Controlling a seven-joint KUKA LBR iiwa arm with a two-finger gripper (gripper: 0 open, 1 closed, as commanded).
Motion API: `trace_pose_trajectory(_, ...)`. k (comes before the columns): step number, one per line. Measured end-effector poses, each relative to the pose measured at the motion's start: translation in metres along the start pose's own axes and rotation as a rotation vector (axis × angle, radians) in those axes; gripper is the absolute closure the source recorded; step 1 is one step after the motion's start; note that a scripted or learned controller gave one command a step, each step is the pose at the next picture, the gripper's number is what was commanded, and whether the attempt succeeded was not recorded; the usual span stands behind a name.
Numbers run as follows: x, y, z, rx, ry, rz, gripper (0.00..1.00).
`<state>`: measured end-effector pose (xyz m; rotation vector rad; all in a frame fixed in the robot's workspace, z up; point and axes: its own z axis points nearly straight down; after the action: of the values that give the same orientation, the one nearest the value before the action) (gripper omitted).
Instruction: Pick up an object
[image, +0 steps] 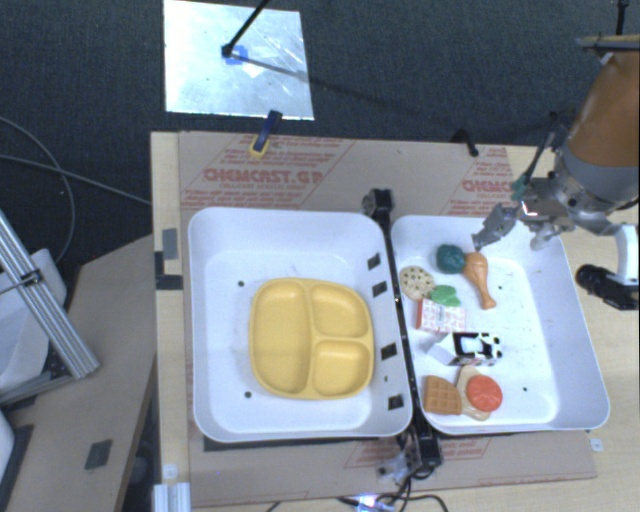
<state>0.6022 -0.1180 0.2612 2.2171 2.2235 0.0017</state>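
Two red "CHEMCAST" prints on backing board (300, 165)

Red print reading "CHEMCAST G9" runs across the cardboard sheet (300, 165) above the bins, repeated slantwise near the frame's upper right.

So my right bin (570, 330) has a pile of toy food: teal lump (451, 258) touching a drumstick (480, 277), cookie (414, 281), waffle (441, 396), red tomato slice (485, 392), all lying flat.
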Motion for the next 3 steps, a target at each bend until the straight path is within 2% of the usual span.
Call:
trace_pose_trajectory(1, 0.001, 0.024, 0.122, 0.009, 0.002, -0.002, 0.0)
trace_pose_trajectory(2, 0.085, 0.044, 0.074, -0.005, 0.001, -0.009, 0.0)
trace_pose_trajectory(3, 0.007, 0.003, 0.156, 0.009, -0.001, 0.009, 0.0)
